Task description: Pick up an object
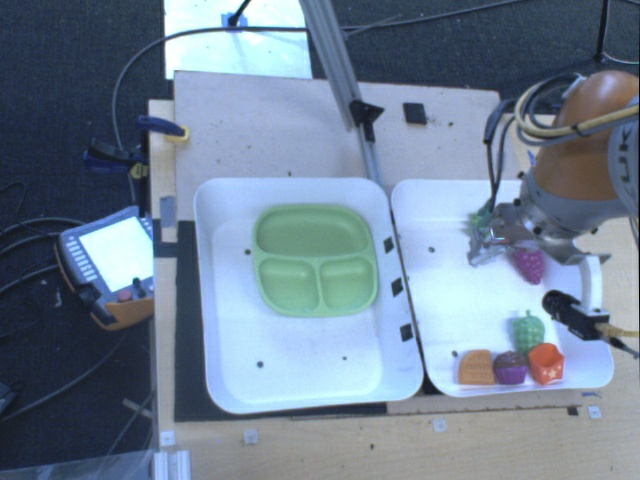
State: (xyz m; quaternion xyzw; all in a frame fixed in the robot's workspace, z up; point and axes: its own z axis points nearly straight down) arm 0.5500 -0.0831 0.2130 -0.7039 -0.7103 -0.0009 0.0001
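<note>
My gripper is low over the upper middle of the right bin, under the orange-banded wrist. A small green thing shows just at its upper edge; I cannot make out whether it is held. A bunch of purple grapes lies right beside the gripper, to its right. Along the bin's lower right lie a green toy, an orange piece, a purple piece and a red-orange piece.
The left bin holds a green divided plate. A black part of the arm juts over the right bin's right side. A metal pole slants across the board behind the bins.
</note>
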